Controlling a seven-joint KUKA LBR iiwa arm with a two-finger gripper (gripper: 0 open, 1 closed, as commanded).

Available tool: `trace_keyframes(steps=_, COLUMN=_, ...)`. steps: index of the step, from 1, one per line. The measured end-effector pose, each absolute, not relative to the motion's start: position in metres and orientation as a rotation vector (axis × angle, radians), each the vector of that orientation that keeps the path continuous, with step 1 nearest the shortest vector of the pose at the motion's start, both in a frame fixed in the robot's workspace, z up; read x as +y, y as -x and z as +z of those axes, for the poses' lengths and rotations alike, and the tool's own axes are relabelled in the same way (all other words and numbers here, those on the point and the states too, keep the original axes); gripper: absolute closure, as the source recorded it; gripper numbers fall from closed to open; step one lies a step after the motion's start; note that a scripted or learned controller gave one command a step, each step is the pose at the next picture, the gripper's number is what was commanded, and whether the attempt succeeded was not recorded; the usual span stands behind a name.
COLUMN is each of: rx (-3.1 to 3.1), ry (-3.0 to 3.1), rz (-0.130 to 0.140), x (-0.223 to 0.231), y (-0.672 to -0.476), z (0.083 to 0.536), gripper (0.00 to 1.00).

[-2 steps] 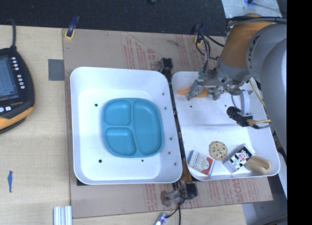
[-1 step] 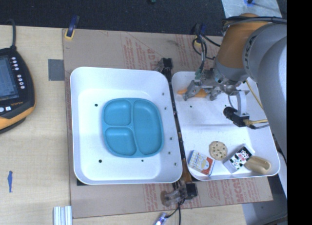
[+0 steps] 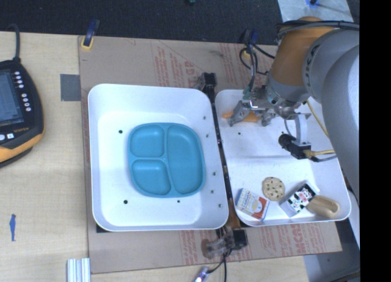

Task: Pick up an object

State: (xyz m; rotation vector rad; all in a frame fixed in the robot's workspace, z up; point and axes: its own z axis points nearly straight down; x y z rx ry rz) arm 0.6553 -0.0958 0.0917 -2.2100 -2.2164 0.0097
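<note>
- Hanging over the far corner of the right white bin (image 3: 256, 159), the fingers (image 3: 239, 116) of the grey arm (image 3: 330, 61) are spread apart. Bare bin floor shows between them and nothing is gripped.
- A small orange piece (image 3: 226, 115) lies just beside the fingers, on their side toward the left bin and close to the bin wall. Whether it touches them is too fine to tell.
- Well away from the fingers, at the near end of the same bin, lie four more things.
- These are a round cookie (image 3: 273, 187), a small carton (image 3: 251, 204) to its left, a black-and-white box (image 3: 299, 199) to its right, and a tan lump (image 3: 324, 206) against that box in the near right corner.
- Left of the fingers, beyond the two adjoining bin walls, the left white bin (image 3: 104, 152) holds a blue plate (image 3: 165, 159) with three compartments, lying flat in the middle.
- Both bins rest on brown cardboard (image 3: 153, 61) laid over the pale wooden surface (image 3: 43, 213).
- Far to the left of the fingers, at the edge of the surface, sits a black and orange handheld controller (image 3: 15, 107).
</note>
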Motion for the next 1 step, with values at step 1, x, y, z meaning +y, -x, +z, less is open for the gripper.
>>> trace_keyframes(steps=1, rx=-2.216, ry=2.212, rz=0.009, x=-0.0976, y=-0.6554, z=0.0917, gripper=0.00)
